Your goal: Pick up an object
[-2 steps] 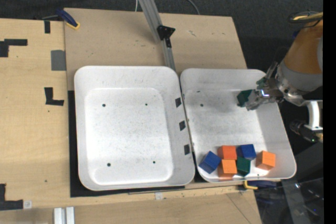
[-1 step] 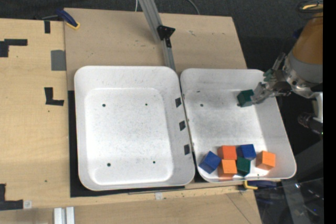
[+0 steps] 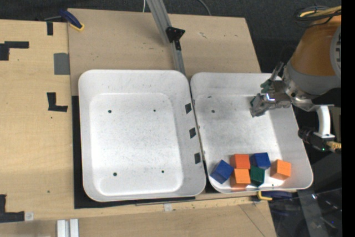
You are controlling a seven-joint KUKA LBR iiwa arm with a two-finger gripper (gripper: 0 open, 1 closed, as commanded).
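Blocks are seen gathered at the near edge of the right bin (image 3: 222,91), close to its front wall: a blue block (image 3: 221,171) lies furthest left, tilted, with an orange block (image 3: 241,161) and another orange block (image 3: 241,176) just beside it, one behind the other. A second blue block (image 3: 260,160) and a dark green block (image 3: 257,175) are packed against these, and a further orange block (image 3: 281,169) sits slightly apart toward the bin's right wall. Further back, the rest of this bin's floor is left bare. The gripper (image 3: 259,104) is positioned over the far right part of the same bin, well apart from the blocks; nothing is seen between its fingers, and whether they are spread or closed cannot be told. The grey and orange arm (image 3: 313,61) is seen reaching in behind it. The left bin (image 3: 133,77) is set just beside the right one on the wooden table (image 3: 127,36), and a slanted metal rail (image 3: 158,0) is seen rising at the far side.
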